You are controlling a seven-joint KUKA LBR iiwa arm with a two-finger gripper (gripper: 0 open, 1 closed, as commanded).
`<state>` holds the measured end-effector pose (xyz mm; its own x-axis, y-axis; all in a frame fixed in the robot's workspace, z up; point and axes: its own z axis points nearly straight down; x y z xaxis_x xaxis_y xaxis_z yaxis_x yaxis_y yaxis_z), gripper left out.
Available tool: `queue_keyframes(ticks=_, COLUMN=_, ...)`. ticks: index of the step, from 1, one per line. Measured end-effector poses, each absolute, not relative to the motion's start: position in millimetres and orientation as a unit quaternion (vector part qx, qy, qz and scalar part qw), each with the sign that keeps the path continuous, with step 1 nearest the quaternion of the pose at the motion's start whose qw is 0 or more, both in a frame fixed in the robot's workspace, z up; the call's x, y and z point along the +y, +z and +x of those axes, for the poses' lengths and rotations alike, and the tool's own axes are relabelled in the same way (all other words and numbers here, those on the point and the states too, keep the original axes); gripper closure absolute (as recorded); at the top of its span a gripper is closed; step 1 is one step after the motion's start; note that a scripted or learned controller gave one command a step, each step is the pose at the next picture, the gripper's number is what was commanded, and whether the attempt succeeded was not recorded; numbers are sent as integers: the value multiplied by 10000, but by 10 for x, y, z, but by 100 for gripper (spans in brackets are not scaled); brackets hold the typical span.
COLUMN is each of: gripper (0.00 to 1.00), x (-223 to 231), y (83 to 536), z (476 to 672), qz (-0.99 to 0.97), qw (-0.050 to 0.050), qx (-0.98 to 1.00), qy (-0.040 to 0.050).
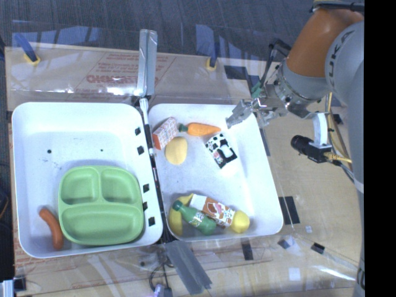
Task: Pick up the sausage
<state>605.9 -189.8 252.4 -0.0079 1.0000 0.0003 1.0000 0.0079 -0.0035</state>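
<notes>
- Claw (pixel 238 115) sits at upper right of the frame, over the top right corner of the right bin (pixel 270 184); nothing seen between its tips. Spread of the tips too small and blurred to judge.
- Sausage (pixel 51 228) lies at lower left of the frame, in the left bin (pixel 31 135), along the left edge of the green tray (pixel 100 206), just beside it or touching.
- Right bin holds a carrot (pixel 203 129), a black-and-white carton (pixel 221 150), a yellow fruit (pixel 176 150) and a green bottle (pixel 197 218); none is the target.
- Step, as judged: approach not yet begun; claw and sausage are well apart, a full bin between them.
- Next move calls for a long traverse to lower left, then a descent into the narrow strip between tray and bin wall, with the tips set across the sausage.
</notes>
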Motion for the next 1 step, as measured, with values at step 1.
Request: queue_keyframes(ticks=1, gripper=0, x=-1748, y=1774, z=5553, qz=-7263, qw=19, qx=-6874, qy=16)
